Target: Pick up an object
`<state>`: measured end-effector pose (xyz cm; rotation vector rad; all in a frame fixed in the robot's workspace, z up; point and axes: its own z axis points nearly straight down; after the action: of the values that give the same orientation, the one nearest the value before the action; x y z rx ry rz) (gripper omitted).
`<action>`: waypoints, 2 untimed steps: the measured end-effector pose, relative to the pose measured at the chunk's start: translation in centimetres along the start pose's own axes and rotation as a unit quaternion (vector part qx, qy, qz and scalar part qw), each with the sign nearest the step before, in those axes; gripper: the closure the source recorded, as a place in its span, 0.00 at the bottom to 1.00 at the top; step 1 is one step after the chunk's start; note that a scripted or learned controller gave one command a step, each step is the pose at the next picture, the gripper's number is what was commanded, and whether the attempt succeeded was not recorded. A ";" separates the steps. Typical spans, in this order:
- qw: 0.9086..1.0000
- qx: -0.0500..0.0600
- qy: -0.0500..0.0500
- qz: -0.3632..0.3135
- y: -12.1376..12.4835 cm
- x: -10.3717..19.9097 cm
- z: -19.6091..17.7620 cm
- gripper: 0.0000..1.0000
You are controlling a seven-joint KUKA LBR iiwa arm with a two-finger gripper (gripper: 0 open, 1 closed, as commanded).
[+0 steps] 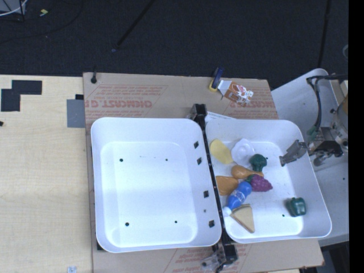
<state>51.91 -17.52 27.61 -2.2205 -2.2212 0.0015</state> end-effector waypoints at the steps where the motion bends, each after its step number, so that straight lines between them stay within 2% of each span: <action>1: 1.000 0.003 0.003 -0.005 1.2 10.3 5.2 0.00; 2: 1.000 -0.004 -0.002 0.000 2.9 7.6 16.5 0.00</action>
<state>54.78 -9.93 11.13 -2.2270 -2.2261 -0.0014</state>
